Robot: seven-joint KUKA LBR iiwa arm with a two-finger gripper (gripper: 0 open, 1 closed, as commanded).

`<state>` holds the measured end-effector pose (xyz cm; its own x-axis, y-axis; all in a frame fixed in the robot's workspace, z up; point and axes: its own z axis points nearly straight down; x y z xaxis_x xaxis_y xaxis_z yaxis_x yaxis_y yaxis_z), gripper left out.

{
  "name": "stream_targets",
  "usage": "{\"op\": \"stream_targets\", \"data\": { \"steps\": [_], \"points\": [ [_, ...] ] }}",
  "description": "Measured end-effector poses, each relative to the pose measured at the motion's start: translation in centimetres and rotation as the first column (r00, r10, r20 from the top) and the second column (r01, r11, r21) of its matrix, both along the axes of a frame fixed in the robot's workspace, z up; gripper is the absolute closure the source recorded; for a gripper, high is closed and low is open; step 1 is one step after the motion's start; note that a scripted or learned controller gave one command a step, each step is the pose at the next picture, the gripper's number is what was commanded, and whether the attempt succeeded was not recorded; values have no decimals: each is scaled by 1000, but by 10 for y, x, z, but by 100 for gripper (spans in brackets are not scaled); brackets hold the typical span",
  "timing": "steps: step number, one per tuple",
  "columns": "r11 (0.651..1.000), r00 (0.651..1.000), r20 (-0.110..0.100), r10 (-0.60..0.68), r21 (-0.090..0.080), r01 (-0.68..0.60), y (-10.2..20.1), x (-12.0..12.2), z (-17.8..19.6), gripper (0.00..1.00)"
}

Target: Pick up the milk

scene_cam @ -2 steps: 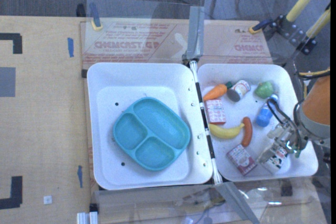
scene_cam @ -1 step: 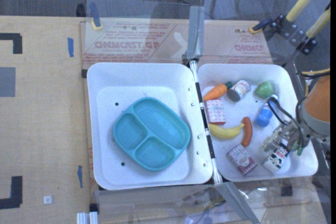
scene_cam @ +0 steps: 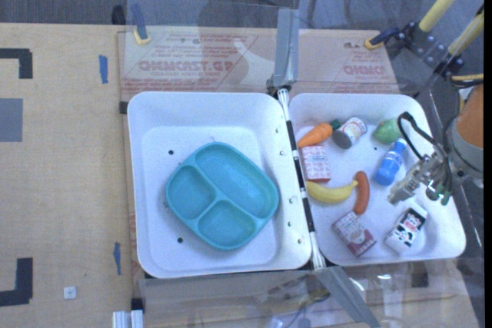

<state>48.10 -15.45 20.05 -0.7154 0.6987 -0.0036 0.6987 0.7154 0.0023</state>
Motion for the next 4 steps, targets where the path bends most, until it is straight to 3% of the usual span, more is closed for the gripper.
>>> {"op": "stream_targets", "data": {
  "steps": [1, 2, 3, 4],
  "points": [
    [1000, 1000, 0, -1, 0, 1, 0, 0, 0, 0],
    [979, 979, 0, 202, -1, -202, -27, 30, -51, 0],
    [989, 989, 9, 146, -5, -146, -69, 2, -112, 0],
    [990, 990, 23, 142, -11, -142, -71, 6, -100, 100]
  ]
}}
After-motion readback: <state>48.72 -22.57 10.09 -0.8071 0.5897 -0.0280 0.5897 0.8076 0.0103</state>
